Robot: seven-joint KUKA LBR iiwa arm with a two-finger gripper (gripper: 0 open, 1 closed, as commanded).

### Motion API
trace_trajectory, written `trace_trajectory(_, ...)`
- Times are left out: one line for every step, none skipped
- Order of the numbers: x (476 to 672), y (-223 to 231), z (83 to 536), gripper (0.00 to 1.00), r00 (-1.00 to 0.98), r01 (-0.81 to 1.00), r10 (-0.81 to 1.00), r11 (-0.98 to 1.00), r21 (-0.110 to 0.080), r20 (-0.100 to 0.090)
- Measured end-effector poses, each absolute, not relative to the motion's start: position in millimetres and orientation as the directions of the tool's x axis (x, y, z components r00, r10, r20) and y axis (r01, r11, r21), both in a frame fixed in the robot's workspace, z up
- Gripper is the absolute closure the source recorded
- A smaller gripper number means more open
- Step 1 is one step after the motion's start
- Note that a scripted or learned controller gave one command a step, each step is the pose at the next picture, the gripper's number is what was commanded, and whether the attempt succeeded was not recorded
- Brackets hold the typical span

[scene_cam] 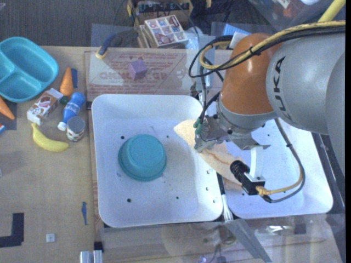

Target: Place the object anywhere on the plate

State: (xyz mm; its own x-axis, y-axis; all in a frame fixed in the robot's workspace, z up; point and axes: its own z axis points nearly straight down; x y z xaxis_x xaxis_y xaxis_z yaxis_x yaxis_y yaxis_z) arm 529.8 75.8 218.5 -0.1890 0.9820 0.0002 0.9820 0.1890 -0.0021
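1. A wooden bench is carrying two shallow white bins side by side, the left bin and the right bin; cluttered shelving with a box of cards is sitting behind them.
2. Along the bench's left edge a blue divided dish, a toy carrot, a small carton, a blue bottle and a banana are lying outside the bins; a purple block is resting on a clear panel behind the left bin.
3. The teal plate is sitting in the middle of the left bin, with nothing lying on it.
4. The object, a pale yellow cloth-like piece, is lying across the seam between the bins, near the plate but apart from it.
5. The gripper is hanging directly over that piece; whether it is clenched or released cannot be told from here.
6. Judging by this, the placing is not yet done: lifting and carrying leftward to the plate are remaining.
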Motion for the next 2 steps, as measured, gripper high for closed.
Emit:
trace_trajectory(523.7,160.3,214.7,1.0,-0.177,0.984,0.984,0.177,0.001,-0.001)
trace_trajectory(523.8,160.3,214.9,0.0,-0.178,0.984,0.984,0.178,0.001,-0.001)
